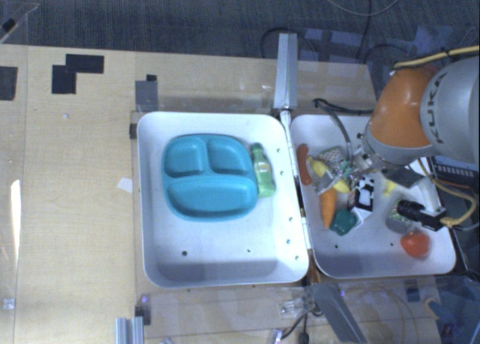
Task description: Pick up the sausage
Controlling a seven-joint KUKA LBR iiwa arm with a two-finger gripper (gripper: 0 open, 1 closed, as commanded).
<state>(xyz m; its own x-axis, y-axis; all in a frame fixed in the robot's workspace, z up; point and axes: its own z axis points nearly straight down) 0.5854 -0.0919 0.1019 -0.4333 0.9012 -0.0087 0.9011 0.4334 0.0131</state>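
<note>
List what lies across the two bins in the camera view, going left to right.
Blue divided plate → green bottle → sausage → carrot → teal block → tomato.

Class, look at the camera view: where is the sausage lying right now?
The sausage lies in the right bin, against its left wall by the divider, just left of the yellow pieces and above the carrot.

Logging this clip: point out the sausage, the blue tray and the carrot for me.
sausage point(303, 164), camera view, middle of its length, by the right bin's left wall.
blue tray point(208, 194), camera view, floor of its large front compartment.
carrot point(328, 208), camera view, thick orange middle.
</note>
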